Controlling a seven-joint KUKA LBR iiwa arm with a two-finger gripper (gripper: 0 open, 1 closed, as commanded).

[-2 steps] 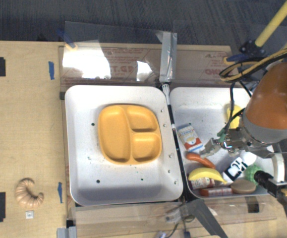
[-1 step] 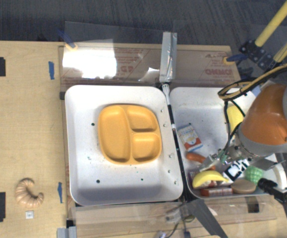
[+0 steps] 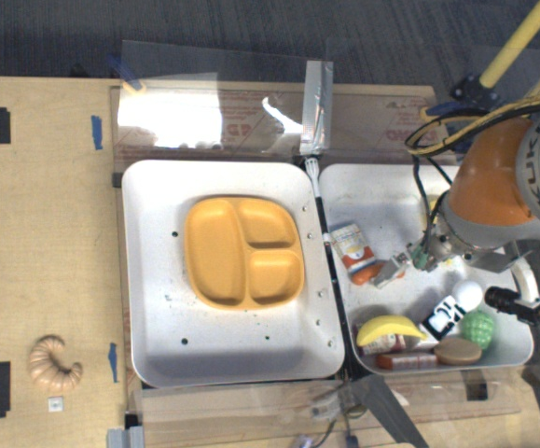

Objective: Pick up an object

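My gripper (image 3: 417, 256) hangs low in the right bin (image 3: 381, 187); I cannot tell how it is set. Just to its left lie a small printed carton (image 3: 349, 242) and a red-orange piece (image 3: 366, 272). Below me sit a smooth curved yellow banana (image 3: 388, 329), a knobbly green ball (image 3: 479, 327) and a flat brown disc (image 3: 458, 351). Well left, the other bin (image 3: 148, 278) bears a glossy yellow divided tray (image 3: 243, 250).

Tan wood bench (image 3: 36, 278) w/ dark carpet floor (image 3: 251, 7) behind.
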